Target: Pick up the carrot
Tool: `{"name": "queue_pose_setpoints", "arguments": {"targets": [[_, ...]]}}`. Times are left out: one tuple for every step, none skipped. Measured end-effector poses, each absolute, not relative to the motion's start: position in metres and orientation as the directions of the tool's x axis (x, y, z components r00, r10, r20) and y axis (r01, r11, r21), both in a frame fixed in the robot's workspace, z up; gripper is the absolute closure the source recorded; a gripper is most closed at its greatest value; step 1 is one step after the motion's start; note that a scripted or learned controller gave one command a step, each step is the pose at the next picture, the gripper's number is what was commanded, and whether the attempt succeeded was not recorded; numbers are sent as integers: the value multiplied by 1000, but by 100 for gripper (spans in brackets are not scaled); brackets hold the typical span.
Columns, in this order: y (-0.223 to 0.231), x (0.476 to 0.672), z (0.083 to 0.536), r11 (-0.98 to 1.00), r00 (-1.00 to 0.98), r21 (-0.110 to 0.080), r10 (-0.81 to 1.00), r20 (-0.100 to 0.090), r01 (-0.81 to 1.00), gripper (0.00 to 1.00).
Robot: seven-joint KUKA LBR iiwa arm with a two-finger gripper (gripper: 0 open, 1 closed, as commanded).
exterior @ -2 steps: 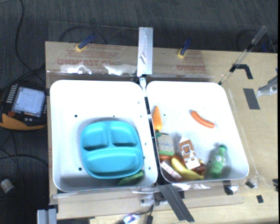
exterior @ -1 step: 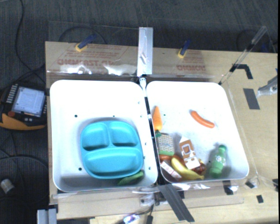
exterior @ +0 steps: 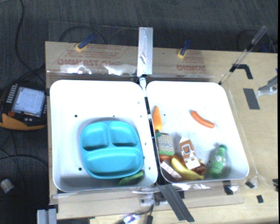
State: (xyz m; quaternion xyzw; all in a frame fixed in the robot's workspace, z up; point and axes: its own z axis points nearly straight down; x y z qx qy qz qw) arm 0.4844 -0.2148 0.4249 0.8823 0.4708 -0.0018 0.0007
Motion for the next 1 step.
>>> {"name": "queue_pose_setpoints", "arguments": {"targets": [[-215, 484, 425, -557, 557, 0, 831, -4, 831, 0]]}}
